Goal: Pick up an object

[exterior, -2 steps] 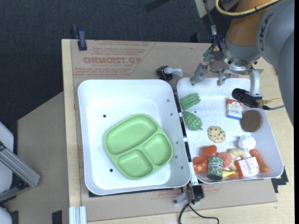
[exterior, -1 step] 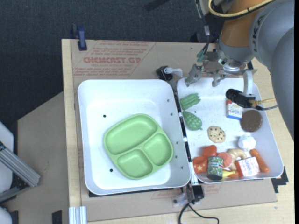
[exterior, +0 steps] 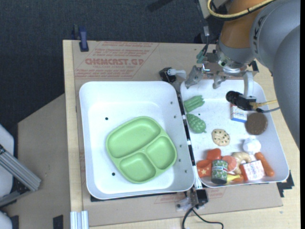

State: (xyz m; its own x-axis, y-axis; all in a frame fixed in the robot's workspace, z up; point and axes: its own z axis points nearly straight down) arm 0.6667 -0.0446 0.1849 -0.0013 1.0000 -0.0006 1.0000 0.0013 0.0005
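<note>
Camera view: gripper [exterior: 206, 80] fingers spread wide, holding nothing, over rear of right bin [exterior: 279, 149] w/ toy food

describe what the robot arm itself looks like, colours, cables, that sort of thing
A thick grey arm with a rounded orange band above the wrist, a yellow cable looping over it, and a small silver metal pincer below.

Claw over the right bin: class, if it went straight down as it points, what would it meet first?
Probably the bare white floor of the right bin beneath the claw; the green toy lies just beside that line. Depth is unclear.
</note>
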